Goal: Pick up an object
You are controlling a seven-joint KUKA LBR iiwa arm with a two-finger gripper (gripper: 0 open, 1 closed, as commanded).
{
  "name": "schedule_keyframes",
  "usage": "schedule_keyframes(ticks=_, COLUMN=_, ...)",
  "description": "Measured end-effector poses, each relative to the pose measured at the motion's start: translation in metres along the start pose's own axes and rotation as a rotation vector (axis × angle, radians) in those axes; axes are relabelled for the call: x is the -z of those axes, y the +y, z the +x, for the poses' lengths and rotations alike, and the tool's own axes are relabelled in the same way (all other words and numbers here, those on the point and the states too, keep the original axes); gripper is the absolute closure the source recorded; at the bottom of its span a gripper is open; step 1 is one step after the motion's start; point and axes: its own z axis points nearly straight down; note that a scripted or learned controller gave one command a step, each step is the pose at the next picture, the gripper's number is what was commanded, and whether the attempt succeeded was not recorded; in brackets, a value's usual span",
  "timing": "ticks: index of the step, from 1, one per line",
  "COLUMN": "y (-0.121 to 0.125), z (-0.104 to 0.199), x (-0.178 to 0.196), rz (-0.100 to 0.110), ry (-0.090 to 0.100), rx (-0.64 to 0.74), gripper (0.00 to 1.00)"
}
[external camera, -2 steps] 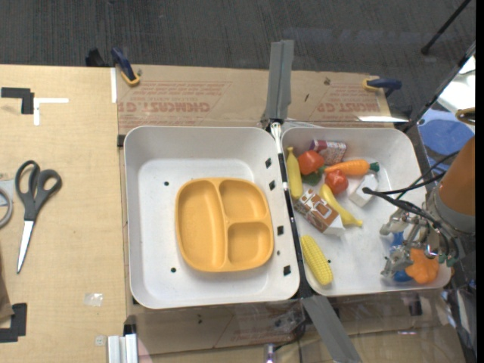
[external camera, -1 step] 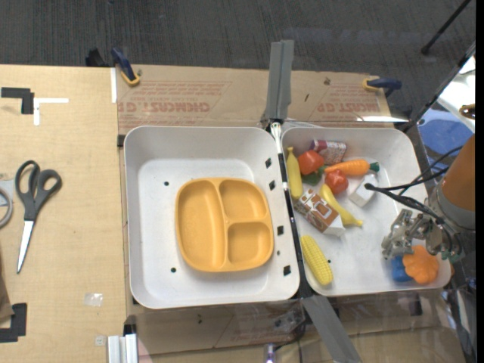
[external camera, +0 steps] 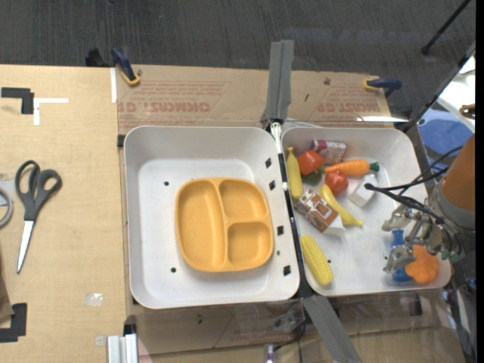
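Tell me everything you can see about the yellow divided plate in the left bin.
The yellow divided plate looks like smooth plastic, a rounded square with three compartments: one long section on its left and two smaller ones on its right. It lies flat and upright near the middle of the left bin, resting on the bin's floor. Nothing sits in it or touches it otherwise.
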Motion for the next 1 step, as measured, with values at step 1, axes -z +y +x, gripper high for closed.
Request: schedule_keyframes(ticks=1, y=0.0001, z=-0.0021, x=0.0098, rz=0.001, ry=-0.005, rx=0.002, gripper=1.00)
